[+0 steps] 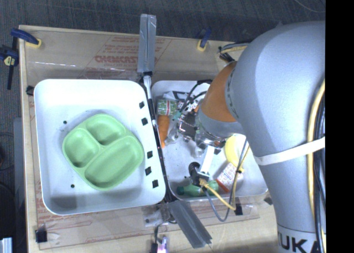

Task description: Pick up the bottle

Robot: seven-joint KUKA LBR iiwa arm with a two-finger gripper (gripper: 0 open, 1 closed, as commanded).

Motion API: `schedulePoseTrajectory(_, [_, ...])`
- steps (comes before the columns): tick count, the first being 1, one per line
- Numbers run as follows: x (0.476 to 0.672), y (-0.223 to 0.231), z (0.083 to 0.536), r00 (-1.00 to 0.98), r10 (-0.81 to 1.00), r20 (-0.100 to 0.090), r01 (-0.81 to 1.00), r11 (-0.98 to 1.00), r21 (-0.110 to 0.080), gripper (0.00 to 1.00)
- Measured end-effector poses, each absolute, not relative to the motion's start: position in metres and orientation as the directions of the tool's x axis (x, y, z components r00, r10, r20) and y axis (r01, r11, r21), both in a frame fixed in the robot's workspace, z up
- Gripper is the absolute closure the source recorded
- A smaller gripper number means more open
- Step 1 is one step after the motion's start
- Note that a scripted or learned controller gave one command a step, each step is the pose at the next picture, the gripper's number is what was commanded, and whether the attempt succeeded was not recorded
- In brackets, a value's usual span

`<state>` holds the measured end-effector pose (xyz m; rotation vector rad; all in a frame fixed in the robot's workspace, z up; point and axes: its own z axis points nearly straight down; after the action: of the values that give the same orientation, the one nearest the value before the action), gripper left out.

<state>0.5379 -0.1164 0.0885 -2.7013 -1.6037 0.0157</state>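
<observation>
**Arm reaching into the right bin, bottle lying by the divider**

The grey arm (282, 108) is filling the right side of the frame, its orange band (218, 100) showing above the wrist. The hand (185, 127) is hanging low over the upper middle of the right bin (254, 191); whether it is wide or narrow cannot be told, as the wrist is covering it. The bottle (165, 115), orange with a green-labelled end, is lying in the upper left corner of that bin, just beside the hand and against the dividing wall. A yellow item (233, 149) and a green item (191, 190) are lying lower in the same bin. In the left bin (50, 191) a green sectioned plate (103, 151) is resting flat. Both bins are sitting on the surface (83, 53).
</observation>
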Motion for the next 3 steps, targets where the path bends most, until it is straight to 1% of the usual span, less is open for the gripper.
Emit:
schedulePoseTrajectory(1, [0.488,-0.098,0.159,0.603,0.797,-0.005,0.797,-0.603,-0.011,0.0])
schedulePoseTrajectory(2, [0.477,-0.083,0.253,0.76,0.65,-0.006,0.65,-0.76,-0.007,0.0])
schedulePoseTrajectory(3, [0.507,-0.082,0.203,0.835,0.55,-0.011,0.55,-0.835,-0.012,0.0])
